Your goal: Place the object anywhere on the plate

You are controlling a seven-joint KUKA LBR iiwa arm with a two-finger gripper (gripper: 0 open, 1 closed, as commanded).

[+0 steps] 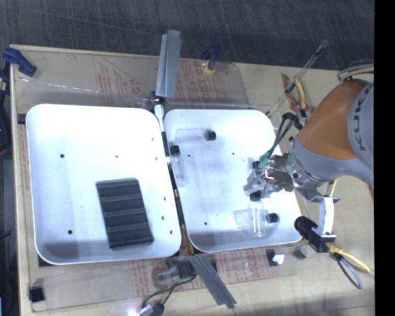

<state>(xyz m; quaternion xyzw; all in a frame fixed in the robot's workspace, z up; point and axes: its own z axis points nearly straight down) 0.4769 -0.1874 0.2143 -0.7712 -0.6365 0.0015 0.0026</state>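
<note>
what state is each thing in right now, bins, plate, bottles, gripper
left bin: holds the dark ribbed plate
dark ribbed plate: lying flat, nothing on it
right bin: holds three clear bottles
clear bottle by the top wall: on its side
clear bottle by the divider: lying along the wall
clear bottle near the bottom: lying, not gripped
gripper: low over the right bin
</note>
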